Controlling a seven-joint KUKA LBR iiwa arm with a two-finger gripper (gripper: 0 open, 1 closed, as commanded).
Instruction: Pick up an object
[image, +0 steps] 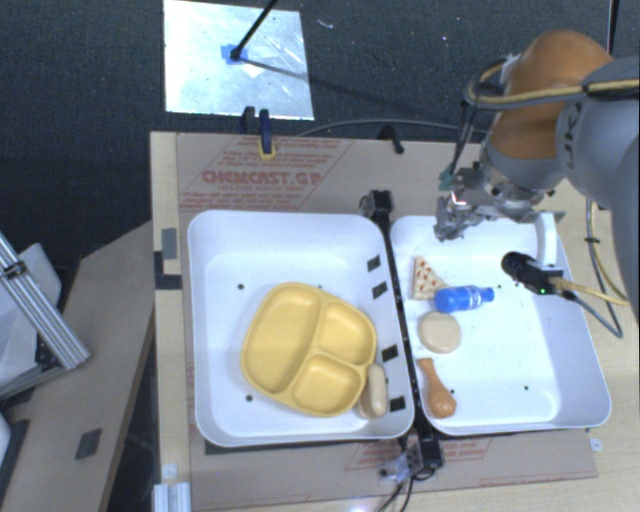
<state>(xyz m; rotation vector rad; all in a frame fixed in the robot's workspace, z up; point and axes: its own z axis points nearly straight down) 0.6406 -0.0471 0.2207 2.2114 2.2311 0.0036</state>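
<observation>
1. The tool (448, 226) hangs over the far left corner of the right bin (560, 345), at the end of the grey arm (600, 140) that reaches in from the right. From here I cannot tell how far it is open, or whether it has hold of anything.
2. Nearest to it, just below on the bin floor, lies a toy pizza slice (425, 277) against the bin's left wall.
3. Just beside the slice is a small blue bottle (462, 298) on its side, its cap pointing right.
4. Nearer still sits a round beige disc (439, 332), close under the bottle.
5. At the near left of that bin lies an orange-brown drumstick (436, 388), apart from the disc.
6. In the left bin (230, 260) a yellow divided tray (308, 348) takes up the near middle, with a pale oblong roll (375, 390) touching its right corner.
7. Both bins rest on a cardboard sheet with red lettering (265, 175) on the worktop (110, 300), and a blue and yellow clamp (262, 130) grips the sheet's far edge.
</observation>
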